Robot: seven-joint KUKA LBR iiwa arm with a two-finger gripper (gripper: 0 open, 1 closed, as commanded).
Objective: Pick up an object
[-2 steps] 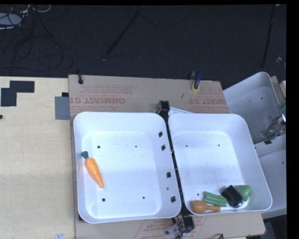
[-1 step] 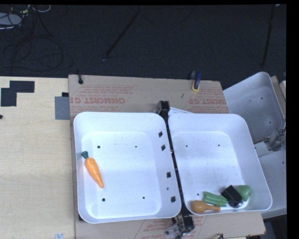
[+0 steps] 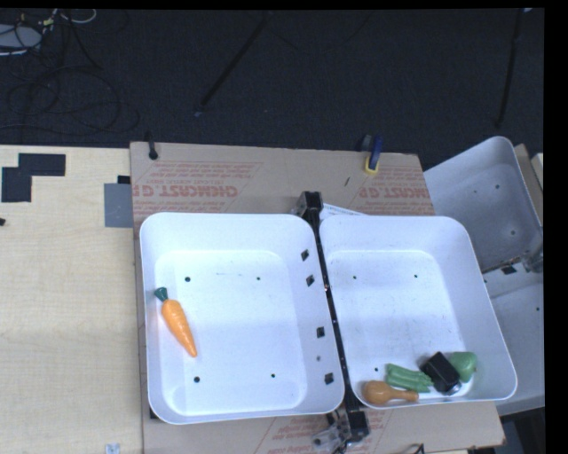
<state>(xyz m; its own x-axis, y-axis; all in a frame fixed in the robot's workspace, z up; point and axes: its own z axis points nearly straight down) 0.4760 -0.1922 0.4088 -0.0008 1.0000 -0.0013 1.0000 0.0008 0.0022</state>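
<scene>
A black object [image 3: 441, 371] in the right bin [image 3: 479, 266] is lying across a green toy [image 3: 461, 363], covering its middle and leaving its shape unclear. The black object itself is showing too small to identify. A green vegetable [image 3: 407, 379] is overlapping the top of an orange-brown piece [image 3: 387, 393]. Below the bins, a metal clamp [image 3: 341, 434] is running off the bottom edge. Cables [image 3: 35, 22] are leaving the frame at top left.

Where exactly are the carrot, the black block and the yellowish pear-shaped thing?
carrot [image 3: 180, 329]: camera view, middle of its orange body.
black block [image 3: 441, 371]: camera view, its top face.
yellowish pear-shaped thing [image 3: 383, 393]: camera view, its rounded fat end.
</scene>
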